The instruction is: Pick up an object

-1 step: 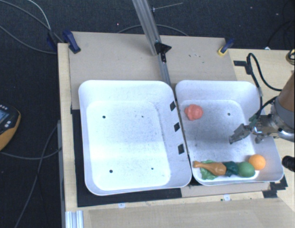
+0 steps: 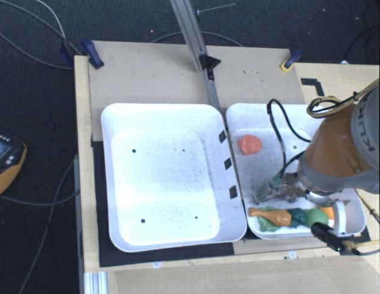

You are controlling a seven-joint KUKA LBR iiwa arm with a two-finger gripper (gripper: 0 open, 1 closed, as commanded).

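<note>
1. The left bin (image 2: pixel 165 176) sits on the bench (image 2: pixel 153 72) with nothing in it to grasp.
2. In the right bin (image 2: pixel 242 118), a pink lump (image 2: pixel 250 144) lies near the far end, well apart from the hand (image 2: pixel 266 193).
3. A tan drumstick (image 2: pixel 269 213) and green toy (image 2: pixel 315 217) crowd the near wall, just beside the hand.
4. Risk, as I judge it: a grab here could pinch against the wall or skid off the drumstick's rounded end, and the dangling cable (image 2: pixel 279 127) might snag.
5. How wide the hand stands I cannot tell; nothing is visibly held in it.
</note>
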